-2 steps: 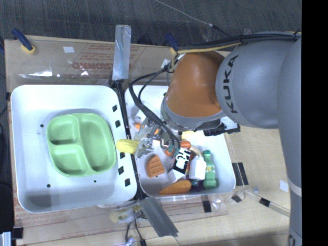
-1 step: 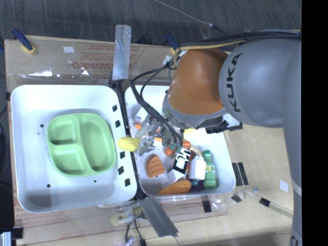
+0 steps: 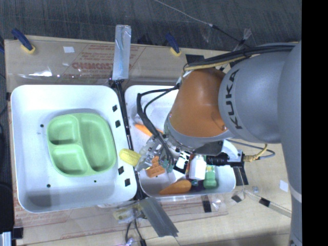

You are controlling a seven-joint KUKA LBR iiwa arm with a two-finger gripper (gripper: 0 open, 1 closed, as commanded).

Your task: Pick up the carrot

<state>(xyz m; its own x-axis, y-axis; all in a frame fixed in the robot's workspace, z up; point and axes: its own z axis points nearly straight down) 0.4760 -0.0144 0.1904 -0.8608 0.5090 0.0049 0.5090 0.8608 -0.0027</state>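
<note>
The carrot [image 3: 175, 187], orange and tapered, lies along the near wall of the right bin [image 3: 132, 99]. My gripper [image 3: 156, 157] hangs low over that bin's left side, up and to the left of the carrot and apart from it. Beside the gripper are a yellow corn-like piece [image 3: 129, 157] at the bin's left wall and a small orange chunk [image 3: 155, 170] just below it. The big orange and grey wrist hides much of the bin's middle.
The left bin [image 3: 25, 101] holds a green divided plate [image 3: 81, 143]. A thin orange piece [image 3: 143, 129] lies in the right bin's upper left. A white bottle [image 3: 196, 168] and a green item [image 3: 210, 178] sit right of the carrot. Cables trail from the wrist.
</note>
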